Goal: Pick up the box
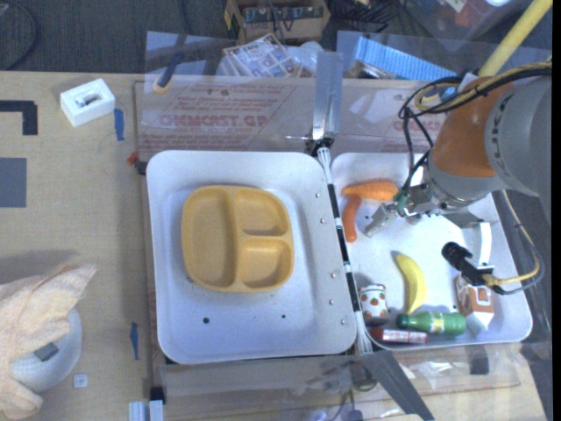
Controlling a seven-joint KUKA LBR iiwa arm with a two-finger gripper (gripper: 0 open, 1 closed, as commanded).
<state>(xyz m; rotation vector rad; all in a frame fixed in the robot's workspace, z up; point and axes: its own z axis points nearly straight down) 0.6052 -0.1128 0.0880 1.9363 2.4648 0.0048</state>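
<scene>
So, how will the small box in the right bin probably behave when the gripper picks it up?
The box looks like a small carton, so probably light and somewhat crushable under a firm squeeze. It lies near the bin's corner, close to the green bottle, so it may slide against them if pushed. Its flat faces should not roll. The gripper is apart from it.

Two white bins on the pale tan desk [70, 191]. The left bin [166, 323] carries a mustard-yellow divided plate [237, 237]. In the right bin [517, 318]: an orange carrot [355, 202] by the far left corner, a yellow banana [412, 281] mid-bin, a green bottle [433, 323] along the near edge, and a box [476, 298] in orange-brown and white at the near right corner. The arm [500, 139] is grey with an orange band
</scene>
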